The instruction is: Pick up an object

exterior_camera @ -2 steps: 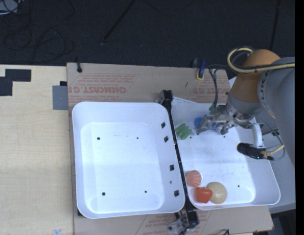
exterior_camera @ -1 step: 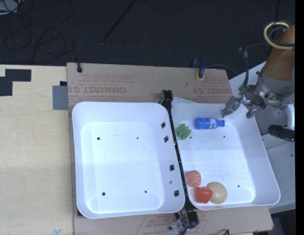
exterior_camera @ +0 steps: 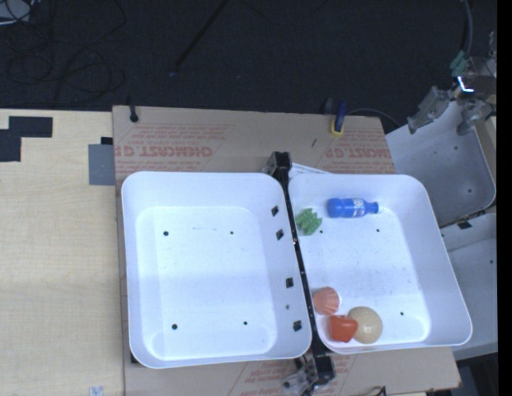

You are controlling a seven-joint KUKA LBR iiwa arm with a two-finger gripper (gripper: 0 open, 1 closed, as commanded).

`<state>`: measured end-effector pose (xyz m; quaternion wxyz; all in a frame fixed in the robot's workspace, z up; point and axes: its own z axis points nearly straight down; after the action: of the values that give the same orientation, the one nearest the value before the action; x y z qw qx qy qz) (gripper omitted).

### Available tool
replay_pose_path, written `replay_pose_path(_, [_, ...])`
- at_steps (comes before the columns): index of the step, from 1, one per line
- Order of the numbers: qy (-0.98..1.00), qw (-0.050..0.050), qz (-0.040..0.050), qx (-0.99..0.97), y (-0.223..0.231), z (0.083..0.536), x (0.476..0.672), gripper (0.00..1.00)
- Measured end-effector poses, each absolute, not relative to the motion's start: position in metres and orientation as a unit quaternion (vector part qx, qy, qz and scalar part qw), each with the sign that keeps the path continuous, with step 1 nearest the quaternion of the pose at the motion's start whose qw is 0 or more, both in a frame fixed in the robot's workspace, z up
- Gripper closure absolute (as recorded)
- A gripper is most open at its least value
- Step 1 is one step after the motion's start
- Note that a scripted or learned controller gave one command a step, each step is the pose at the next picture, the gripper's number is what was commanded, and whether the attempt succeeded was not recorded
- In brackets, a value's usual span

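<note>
1. Three small things sit bunched at the near edge of the right bin (exterior_camera: 437, 246), close to the black divider (exterior_camera: 293, 246): a red piece (exterior_camera: 343, 328), a tan ball (exterior_camera: 365, 324) touching it on its right, and a pale orange ball (exterior_camera: 326, 300) just behind them.
2. Beside it lies the left bin (exterior_camera: 140, 262), its floor showing small dark dots near the corners.
3. Farther back in the right bin, a green leafy piece (exterior_camera: 307, 220) lies just beside the divider.
4. Near it, to the right and slightly farther back, a blue bottle (exterior_camera: 350, 208) lies on its side, its white cap pointing right.
5. Both bins rest on a brown cardboard sheet (exterior_camera: 239, 143) with red print, and a blue and yellow thing (exterior_camera: 339, 119) stands at its far edge.
6. At the far right, well apart from everything in the bins, the gripper (exterior_camera: 463, 97) hangs beyond the right bin's far corner; whether it is wide or narrow cannot be told from this view.
</note>
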<state>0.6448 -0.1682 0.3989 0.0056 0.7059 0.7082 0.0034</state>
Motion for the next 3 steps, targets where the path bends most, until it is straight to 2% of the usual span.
replay_pose_path(1, [0.71, 0.001, 0.0024, 0.704, -0.071, 0.475, 0.621, 0.0])
replay_pose_path(2, [0.709, 0.001, 0.0023, 0.705, -0.022, 0.543, 0.594, 0.0])
replay_pose_path(3, [0.708, -0.002, -0.0018, 0.706, 0.005, 0.537, 0.555, 0.0])
